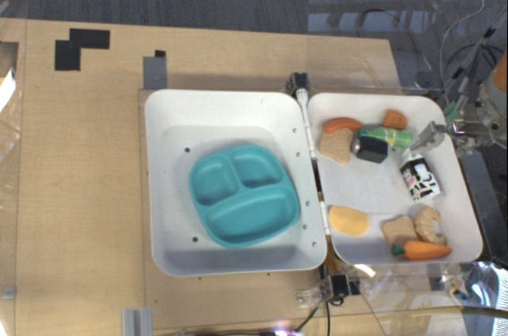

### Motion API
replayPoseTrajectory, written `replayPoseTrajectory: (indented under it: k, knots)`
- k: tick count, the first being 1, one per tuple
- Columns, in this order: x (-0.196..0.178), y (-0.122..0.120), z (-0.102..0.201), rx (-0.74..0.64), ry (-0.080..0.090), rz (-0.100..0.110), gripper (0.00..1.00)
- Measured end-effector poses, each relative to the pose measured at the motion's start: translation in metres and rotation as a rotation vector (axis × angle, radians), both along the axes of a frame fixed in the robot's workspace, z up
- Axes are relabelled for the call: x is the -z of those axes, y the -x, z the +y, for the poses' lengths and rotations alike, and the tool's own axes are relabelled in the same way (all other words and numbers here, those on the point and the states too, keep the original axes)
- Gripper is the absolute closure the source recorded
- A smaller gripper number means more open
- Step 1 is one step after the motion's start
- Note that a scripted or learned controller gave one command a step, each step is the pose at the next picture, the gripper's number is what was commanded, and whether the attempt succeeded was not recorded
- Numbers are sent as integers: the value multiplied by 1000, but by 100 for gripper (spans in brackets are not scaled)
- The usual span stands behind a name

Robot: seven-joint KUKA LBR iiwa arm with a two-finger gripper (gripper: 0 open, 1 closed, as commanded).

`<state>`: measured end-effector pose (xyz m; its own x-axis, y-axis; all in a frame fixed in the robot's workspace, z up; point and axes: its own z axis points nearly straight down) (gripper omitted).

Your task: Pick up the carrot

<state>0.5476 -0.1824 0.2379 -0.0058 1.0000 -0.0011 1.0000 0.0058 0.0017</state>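
Right bin (468, 199) holds carrot (422, 250) at its front, well apart from tool (436, 134)

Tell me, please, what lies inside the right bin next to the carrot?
The carrot lies in the right bin, at its near rim. Two tan pieces touch it from behind. A yellow slice lies apart, to its left. Whatever is under these pieces is covered.

Smooth matt orange plastic carrot (426, 250) at the right bin's near edge, glossy teal plastic divided plate (243, 195), smooth white plastic bins (171, 168), matt pale wood-grain bench (71, 191)
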Motion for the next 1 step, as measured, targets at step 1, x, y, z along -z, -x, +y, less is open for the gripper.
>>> replayPoseTrajectory:
  k: [1]
  knots:
    - [33,60,69,303,-3,1,0]
